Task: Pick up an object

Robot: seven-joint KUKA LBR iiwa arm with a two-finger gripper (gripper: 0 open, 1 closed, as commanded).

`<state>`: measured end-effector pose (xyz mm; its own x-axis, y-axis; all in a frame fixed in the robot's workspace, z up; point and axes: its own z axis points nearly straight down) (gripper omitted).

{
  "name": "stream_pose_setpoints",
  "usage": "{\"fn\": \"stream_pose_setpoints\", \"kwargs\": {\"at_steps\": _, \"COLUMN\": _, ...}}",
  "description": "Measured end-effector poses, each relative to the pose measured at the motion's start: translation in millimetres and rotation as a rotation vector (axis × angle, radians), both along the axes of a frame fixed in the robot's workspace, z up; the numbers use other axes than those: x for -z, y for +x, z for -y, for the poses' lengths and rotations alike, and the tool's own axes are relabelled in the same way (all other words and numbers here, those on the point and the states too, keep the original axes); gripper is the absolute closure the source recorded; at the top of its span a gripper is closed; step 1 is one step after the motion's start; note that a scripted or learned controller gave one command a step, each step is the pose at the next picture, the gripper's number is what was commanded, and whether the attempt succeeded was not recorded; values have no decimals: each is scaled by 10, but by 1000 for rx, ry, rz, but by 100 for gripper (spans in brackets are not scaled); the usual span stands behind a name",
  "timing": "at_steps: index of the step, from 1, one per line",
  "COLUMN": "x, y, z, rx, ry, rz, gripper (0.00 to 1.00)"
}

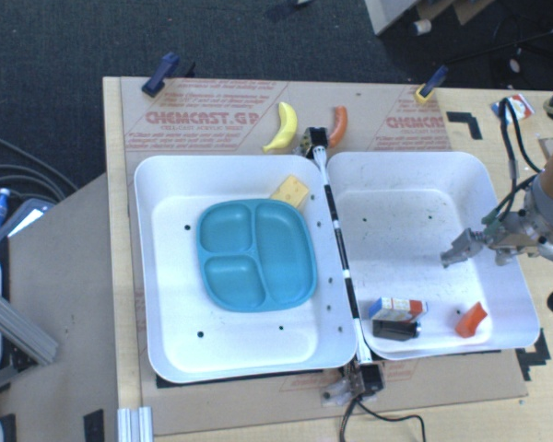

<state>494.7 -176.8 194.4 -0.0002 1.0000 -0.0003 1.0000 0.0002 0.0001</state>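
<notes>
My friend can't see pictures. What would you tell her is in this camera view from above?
A robot gripper reaches from the right over the right white bin, which holds a small orange piece, a dark block and a little colored box. The left white bin holds a blue divided plate and a yellow block. A toy banana lies behind the bins.
</notes>
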Motion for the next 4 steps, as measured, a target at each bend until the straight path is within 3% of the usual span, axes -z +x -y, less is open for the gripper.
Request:
{"fn": "stream_pose_setpoints", "kwargs": {"at_steps": 1, "x": 245, "y": -158, "z": -515, "rx": -1, "ry": 2, "rz": -2, "gripper": 0}}
{"fn": "stream_pose_setpoints", "kwargs": {"at_steps": 2, "x": 1101, "y": -157, "z": -814, "rx": 0, "ry": 1, "rz": -1, "gripper": 0}}
{"fn": "stream_pose_setpoints", "kwargs": {"at_steps": 3, "x": 1005, "y": -158, "z": -813, "rx": 1, "ry": 0, "rz": 0, "gripper": 100}}
{"fn": "stream_pose_setpoints", "kwargs": {"at_steps": 4, "x": -566, "y": 262, "z": -1119, "rx": 0, "ry": 1, "rz": 1, "gripper": 100}}
